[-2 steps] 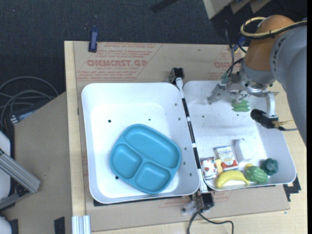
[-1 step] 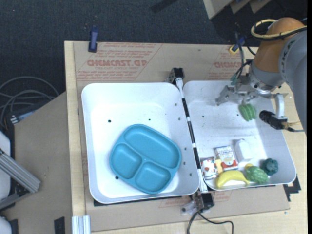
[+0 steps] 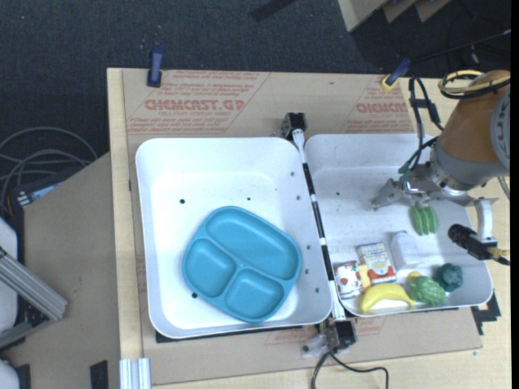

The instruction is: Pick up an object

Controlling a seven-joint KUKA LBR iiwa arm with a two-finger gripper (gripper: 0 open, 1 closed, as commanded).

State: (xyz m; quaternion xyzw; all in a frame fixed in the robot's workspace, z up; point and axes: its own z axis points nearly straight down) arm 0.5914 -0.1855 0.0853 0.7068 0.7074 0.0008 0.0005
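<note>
Left bin: holds a blue divided plate with three compartments, lying flat toward the bin's near edge, slightly left of centre.

Right bin: far half bare white — the things crowd its near edge and near-right corner.

Arm: reaches in over the right bin's right edge, orange band above grey wrist.

Gripper: low over the middle of the right bin, toward its right side; whether its grip is released or clenched I cannot tell from here.

Green ridged item: just below the gripper, upright in the view — touching or merely beside it, cannot tell.

Banana: yellow, lying along the right bin's near edge.

Small cartons: two, red and white, just beyond the banana's left end, side by side.

Green leafy toy: just right of the banana, touching it.

Dark teal round item: near-right corner, just beside the leafy toy.

Bench: brown board with red lettering beyond both bins.
</note>
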